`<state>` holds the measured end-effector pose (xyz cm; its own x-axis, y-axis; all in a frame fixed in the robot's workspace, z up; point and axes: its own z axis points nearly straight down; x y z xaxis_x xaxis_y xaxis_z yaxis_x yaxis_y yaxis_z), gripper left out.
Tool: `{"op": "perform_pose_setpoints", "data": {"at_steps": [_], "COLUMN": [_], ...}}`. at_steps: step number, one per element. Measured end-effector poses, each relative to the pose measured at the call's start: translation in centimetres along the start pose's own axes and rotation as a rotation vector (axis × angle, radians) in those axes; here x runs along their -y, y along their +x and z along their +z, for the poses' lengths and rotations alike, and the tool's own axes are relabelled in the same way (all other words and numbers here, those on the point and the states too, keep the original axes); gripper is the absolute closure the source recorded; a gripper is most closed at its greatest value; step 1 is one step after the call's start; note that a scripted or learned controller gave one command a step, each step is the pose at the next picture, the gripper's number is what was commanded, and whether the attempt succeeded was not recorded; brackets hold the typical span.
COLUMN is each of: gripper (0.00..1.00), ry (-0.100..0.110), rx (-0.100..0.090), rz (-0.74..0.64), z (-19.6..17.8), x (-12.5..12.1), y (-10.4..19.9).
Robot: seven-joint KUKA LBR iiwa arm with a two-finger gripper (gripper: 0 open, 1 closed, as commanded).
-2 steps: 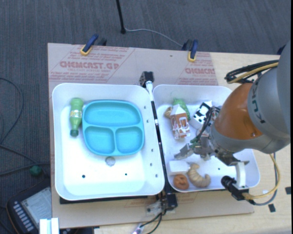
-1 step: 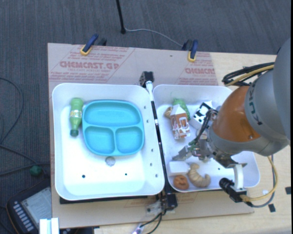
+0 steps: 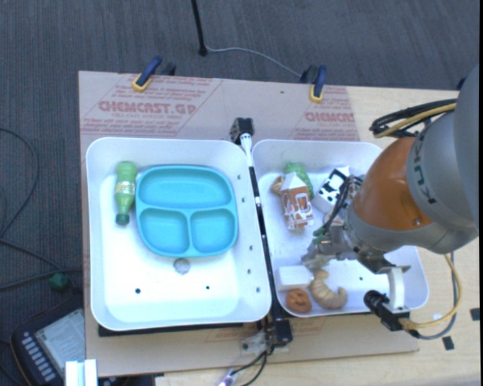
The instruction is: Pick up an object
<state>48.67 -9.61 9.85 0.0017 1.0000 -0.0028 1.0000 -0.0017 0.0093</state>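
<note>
Gripper [image 3: 320, 252] above croissant [image 3: 328, 293] (right bin [image 3: 414, 289]), apart

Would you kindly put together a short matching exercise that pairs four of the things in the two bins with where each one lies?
Things:
1. green bottle
2. blue tray
3. doughnut
4. carton

Places:
A. near corner of the right bin, beside the croissant
B. middle of the left bin
C. left bin, along the tray's left side
D. far part of the right bin, left of the tool

Pairs: 1-C, 2-B, 3-A, 4-D
</note>
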Motion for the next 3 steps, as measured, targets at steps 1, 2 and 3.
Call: {"op": "perform_pose_setpoints", "data": {"at_steps": [1,2,3], "gripper": [0.00,0.00,1.00], "ry": [0.000,0.005,0.001], "rx": [0.000,-0.001,0.000], "rz": [0.000,-0.001,-0.001], "z": [0.0,1.1,0.0], "x": [0.0,0.2,0.0], "y": [0.0,0.0,0.0]}}
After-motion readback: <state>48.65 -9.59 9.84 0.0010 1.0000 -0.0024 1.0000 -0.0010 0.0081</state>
